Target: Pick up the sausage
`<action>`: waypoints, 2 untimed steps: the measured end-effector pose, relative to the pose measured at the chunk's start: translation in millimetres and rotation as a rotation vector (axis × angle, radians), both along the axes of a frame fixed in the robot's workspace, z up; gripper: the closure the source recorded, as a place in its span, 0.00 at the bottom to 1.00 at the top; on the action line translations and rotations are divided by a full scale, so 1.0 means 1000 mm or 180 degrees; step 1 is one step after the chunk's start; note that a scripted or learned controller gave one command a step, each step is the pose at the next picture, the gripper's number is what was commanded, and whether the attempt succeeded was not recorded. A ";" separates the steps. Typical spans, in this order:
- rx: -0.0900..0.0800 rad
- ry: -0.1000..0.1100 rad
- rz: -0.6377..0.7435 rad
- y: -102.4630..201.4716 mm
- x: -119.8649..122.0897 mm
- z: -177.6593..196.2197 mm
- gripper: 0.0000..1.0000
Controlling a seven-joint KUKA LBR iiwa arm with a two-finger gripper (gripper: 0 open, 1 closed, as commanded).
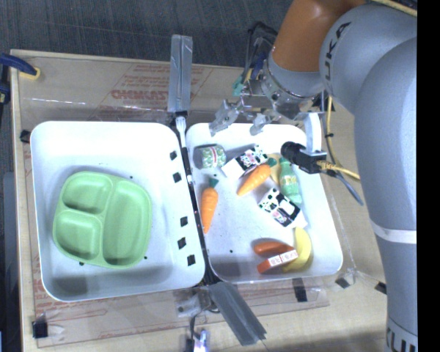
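The pincer hangs over the far rim of the right bin, its two grey fingers spread apart with nothing between them; it touches none of the items below. The sausage lies at the near end of the right bin, reddish-brown, just beside a banana on its right, with a second reddish piece bearing a white label just nearer; it is well apart from the pincer.

The bench is pale wood under a clear sheet with red lettering; it carries two shallow white bins side by side; the left bin holds a green divided plate. In the right bin, a small can sits at the far left; one carrot lies along the left wall and another carrot lies slantwise in the middle; a black-and-white carton rests beside it, and a similar carton lies further right; a green bottle stands between them and the right wall. Blue clamps grip the bench's far left corner; dark floor lies beyond.

The arm reaches in from the right, grey, its orange band above the wrist, bent down toward the far edge of the right bin.
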State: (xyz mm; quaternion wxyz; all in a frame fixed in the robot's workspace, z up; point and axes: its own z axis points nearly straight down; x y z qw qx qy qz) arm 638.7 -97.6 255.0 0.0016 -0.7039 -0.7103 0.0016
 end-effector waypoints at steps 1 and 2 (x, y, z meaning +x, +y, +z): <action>-0.0005 -0.0044 0.0326 -0.089 -0.039 -0.148 0.00; 0.0003 -0.0008 0.0304 -0.068 -0.040 -0.162 0.00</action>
